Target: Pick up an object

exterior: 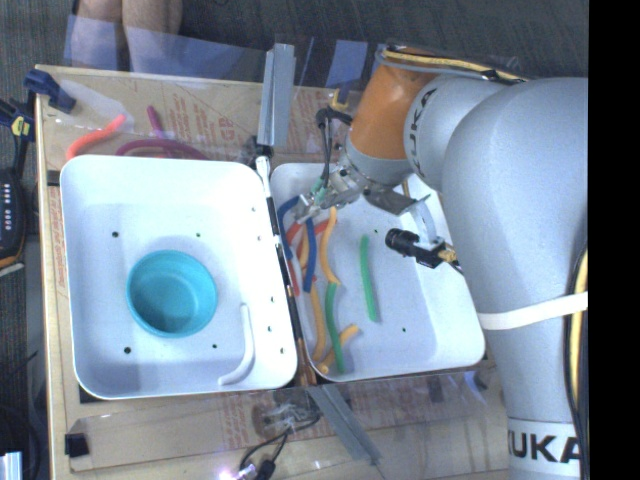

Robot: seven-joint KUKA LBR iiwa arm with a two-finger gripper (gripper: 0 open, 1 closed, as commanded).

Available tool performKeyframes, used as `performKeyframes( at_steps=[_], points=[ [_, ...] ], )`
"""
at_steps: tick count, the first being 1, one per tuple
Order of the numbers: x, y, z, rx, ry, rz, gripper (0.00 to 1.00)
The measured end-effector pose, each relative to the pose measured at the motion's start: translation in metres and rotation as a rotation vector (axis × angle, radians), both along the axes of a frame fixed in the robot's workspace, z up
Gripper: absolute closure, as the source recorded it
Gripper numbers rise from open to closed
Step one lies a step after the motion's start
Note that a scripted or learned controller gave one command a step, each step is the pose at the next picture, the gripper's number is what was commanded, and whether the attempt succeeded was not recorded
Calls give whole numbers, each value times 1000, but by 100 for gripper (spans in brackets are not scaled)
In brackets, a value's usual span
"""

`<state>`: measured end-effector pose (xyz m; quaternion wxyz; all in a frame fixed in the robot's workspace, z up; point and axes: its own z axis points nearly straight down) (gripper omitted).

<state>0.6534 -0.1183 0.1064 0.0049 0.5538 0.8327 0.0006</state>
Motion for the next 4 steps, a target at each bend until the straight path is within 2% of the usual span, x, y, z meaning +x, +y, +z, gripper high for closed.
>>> performKeyframes(
  at_steps=[1,2,3,4],
  points=[
    [0,0,0,-1,0,0,0],
    [1,0,11,0,-2,2,100],
    [1,0,11,-1,-1,2,0],
    [-24,-14,-11,5,4,-52,0]
  ],
)
